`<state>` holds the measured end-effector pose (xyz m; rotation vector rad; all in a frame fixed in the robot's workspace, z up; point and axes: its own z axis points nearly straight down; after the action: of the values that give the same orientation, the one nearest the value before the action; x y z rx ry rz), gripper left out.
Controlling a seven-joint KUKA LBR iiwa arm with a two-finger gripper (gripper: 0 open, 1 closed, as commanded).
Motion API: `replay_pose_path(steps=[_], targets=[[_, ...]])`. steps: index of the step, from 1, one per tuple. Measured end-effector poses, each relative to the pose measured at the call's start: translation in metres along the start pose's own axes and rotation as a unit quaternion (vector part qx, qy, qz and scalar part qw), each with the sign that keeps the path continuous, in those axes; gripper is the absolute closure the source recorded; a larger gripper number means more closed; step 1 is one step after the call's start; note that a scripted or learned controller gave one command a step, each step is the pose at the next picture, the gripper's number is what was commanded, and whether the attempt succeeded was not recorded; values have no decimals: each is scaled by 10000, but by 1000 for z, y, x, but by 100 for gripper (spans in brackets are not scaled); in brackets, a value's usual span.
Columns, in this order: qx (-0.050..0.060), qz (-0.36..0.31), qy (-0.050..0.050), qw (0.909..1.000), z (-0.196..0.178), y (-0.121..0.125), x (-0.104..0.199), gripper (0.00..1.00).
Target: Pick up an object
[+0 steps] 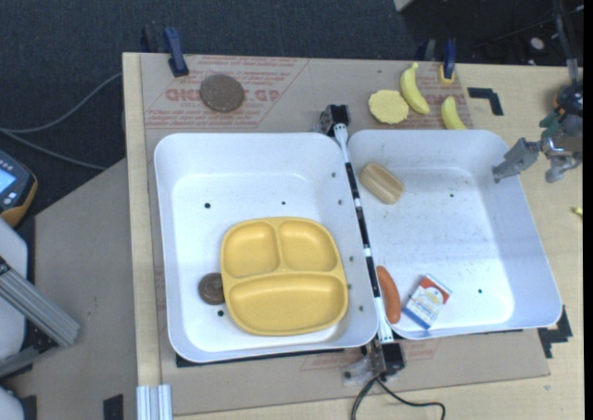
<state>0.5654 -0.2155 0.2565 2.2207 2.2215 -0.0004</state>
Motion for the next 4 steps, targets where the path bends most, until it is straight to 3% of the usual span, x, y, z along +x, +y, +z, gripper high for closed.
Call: replay_pose_path(steps=[1,2,3,4], targets=[[64,-18,33,10000,172,-6,49,0],[-79,-13,-37,10000,116,107,-11,0],[60,-26,39,10000,176,31,87,0],[17,-39,-7,10000,172,103,111,0]])
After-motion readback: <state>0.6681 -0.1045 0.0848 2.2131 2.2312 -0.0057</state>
